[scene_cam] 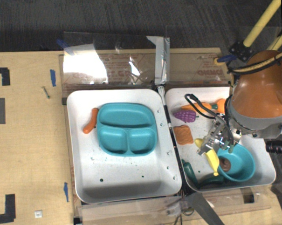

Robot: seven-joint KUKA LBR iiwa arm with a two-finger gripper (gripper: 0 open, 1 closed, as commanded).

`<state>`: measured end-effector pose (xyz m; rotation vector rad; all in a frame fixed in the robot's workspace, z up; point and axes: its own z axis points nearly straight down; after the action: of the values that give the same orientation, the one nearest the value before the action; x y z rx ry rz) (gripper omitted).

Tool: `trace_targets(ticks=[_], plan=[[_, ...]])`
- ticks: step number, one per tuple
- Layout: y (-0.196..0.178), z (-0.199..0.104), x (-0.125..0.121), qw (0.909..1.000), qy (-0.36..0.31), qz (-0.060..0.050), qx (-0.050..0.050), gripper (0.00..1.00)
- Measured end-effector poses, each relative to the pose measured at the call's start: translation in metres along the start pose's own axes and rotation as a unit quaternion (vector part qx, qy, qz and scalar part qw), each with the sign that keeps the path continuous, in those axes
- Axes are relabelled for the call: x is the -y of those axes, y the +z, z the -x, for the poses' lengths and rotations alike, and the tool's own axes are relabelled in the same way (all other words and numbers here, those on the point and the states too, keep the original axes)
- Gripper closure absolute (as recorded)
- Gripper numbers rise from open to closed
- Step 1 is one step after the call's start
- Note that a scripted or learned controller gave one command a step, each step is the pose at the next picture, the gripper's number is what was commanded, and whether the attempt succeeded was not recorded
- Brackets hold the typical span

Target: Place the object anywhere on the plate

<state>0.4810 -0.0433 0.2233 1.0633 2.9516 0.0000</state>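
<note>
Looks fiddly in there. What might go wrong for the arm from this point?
The gripper works in the crowded right bin; the yellow banana lies against the teal bowl, so it may slip. Also, the divided teal plate sits in the other bin, a long carry.

1. The one camera is sitting fixed above the bench [25, 138], looking down at a slant.
2. It is taking in both white bins, the left bin [83, 182] and the right bin [269, 174], from fairly far.
3. The arm [257, 95] is entering from the right edge.
</note>
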Motion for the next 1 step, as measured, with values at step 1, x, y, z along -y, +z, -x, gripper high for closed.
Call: trace_targets(ticks=[1], plan=[[0.0408, 0.0073, -0.0635, 1.0, -0.005, 0.0, -0.002, 1.0]])
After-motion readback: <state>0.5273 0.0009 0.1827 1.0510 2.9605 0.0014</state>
